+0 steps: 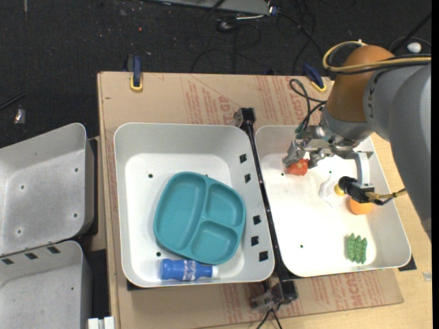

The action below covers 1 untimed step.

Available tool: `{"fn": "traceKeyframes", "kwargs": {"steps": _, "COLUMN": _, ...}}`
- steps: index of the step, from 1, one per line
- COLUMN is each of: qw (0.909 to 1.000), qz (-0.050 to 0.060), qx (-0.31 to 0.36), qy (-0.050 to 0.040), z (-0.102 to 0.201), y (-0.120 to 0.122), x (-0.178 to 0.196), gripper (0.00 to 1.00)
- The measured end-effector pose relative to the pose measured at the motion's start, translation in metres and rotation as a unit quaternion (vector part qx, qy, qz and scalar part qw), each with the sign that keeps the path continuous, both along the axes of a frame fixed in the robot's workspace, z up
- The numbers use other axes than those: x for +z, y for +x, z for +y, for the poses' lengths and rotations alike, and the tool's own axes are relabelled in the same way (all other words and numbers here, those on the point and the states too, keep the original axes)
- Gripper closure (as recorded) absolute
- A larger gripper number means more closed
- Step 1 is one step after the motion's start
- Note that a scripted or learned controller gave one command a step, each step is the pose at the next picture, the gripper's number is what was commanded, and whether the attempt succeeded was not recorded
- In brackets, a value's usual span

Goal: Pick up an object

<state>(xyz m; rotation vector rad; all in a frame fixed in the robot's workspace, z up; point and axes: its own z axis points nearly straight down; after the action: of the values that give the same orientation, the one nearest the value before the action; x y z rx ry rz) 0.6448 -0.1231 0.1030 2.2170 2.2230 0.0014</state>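
Hovering over the small red block [296, 168], the tool [302, 155] could nudge it aside; its grip I cannot tell.

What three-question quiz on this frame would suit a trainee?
1. True or false: the teal divided plate lies in the left bin.
2. Which lies nearest the gripper? A the red object, B the green object, C the blue bottle.
3. Which bin holds the orange object?

Key: 1 true; 2 A; 3 the right bin.
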Motion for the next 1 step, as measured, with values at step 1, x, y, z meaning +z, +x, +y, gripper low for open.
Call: {"fn": "traceKeyframes", "kwargs": {"steps": 1, "qw": 1.0, "qz": -0.002, "qx": 0.0, "qy": 0.0001, "z": 0.0095, "y": -0.001, "x": 0.0494, "gripper": 1.0}}
